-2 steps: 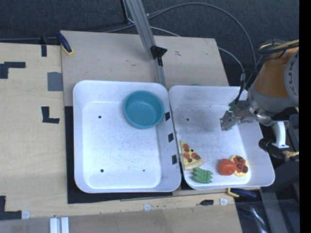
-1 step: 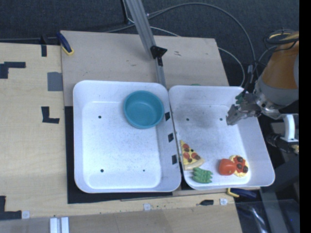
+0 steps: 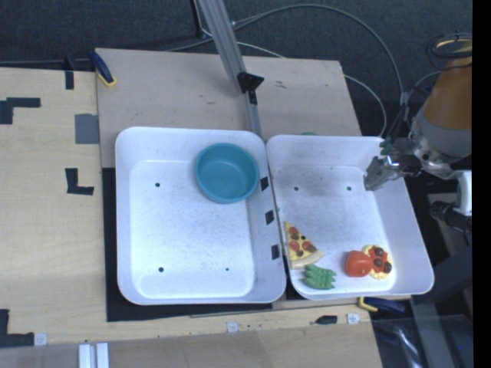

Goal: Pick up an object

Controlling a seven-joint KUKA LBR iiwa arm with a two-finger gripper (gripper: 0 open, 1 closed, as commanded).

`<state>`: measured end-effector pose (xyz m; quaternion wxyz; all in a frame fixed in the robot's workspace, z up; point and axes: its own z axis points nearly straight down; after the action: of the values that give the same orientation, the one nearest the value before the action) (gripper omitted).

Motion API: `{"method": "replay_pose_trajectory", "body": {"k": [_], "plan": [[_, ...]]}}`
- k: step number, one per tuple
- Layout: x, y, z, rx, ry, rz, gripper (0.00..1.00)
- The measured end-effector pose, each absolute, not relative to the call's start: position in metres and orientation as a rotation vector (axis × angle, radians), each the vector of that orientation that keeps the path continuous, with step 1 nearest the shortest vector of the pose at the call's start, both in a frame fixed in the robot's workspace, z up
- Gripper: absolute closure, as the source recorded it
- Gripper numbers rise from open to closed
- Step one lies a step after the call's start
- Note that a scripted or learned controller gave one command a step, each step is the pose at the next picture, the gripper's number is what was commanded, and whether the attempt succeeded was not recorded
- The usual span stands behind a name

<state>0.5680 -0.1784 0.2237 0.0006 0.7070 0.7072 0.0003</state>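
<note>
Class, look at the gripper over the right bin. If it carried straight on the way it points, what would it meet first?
The gripper points down and leftward over the right bin. Going on, it would probably meet that bin's bare floor first; the toys near the front lie off its line. Depth is unclear from one view.

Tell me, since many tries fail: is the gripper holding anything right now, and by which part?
Nothing is held. The gripper hangs over the right bin near its upper right edge, with no object between its fingers.
</note>
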Motion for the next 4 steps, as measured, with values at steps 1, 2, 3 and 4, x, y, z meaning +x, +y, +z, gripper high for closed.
{"method": "replay_pose_trajectory", "body": {"k": [1, 2, 3, 4], "plan": [[0.589, -0.134, 0.228, 2.217, 2.226, 0.001, 1.00], [0.595, -0.076, 0.231, 2.217, 2.228, 0.001, 1.00], [0.604, -0.022, 0.222, 2.217, 2.228, 0.000, 1.00], [0.618, 0.028, 0.213, 2.218, 2.228, -0.001, 1.00]]}}
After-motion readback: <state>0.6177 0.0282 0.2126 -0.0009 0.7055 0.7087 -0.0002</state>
